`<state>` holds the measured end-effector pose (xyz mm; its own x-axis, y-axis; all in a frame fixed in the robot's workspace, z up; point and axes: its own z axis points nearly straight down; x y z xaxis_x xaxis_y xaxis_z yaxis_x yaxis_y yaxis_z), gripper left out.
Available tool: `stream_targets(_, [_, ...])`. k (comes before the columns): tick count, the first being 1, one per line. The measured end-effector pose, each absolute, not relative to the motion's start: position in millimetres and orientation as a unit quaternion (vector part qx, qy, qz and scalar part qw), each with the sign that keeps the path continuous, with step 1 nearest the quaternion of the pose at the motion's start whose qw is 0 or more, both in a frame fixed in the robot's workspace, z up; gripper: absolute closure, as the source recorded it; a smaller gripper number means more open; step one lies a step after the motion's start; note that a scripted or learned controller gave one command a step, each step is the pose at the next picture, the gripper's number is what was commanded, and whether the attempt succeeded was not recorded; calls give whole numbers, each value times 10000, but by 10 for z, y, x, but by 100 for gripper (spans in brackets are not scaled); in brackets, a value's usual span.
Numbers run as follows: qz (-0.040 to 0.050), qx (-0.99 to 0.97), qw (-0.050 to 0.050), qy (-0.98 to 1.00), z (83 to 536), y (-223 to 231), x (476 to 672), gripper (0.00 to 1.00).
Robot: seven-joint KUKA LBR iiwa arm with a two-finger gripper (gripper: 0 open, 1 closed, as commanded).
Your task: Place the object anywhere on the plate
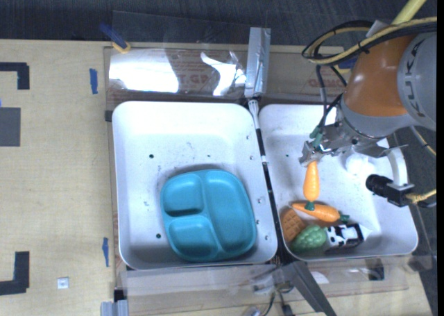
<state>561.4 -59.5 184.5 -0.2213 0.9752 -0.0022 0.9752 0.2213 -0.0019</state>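
Note:
A teal plate (207, 214) with three compartments lies in the left bin (139, 141), toward its front. My gripper (316, 152) hangs over the right bin (284, 134), and an orange carrot-shaped toy (311, 180) dangles straight down from its fingertips, its top end pinched between them. The toy sits well to the right of the plate, across the wall between the two bins.
In the right bin's front corner lie a second orange carrot toy (318, 210), a tan waffle-like piece (291, 222), a green bumpy toy (309, 237) and a black-and-white toy (345, 235). A clear panel and metal post (257, 57) stand behind the bins.

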Motion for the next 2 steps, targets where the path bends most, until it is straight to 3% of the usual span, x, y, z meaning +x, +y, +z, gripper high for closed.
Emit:
stream_targets(1, [3, 6267, -15, 7792, 1866, 246, 5311, 100])
stream_targets(2, [31, 6065, 8, 7951, 2512, 942, 4800, 100])
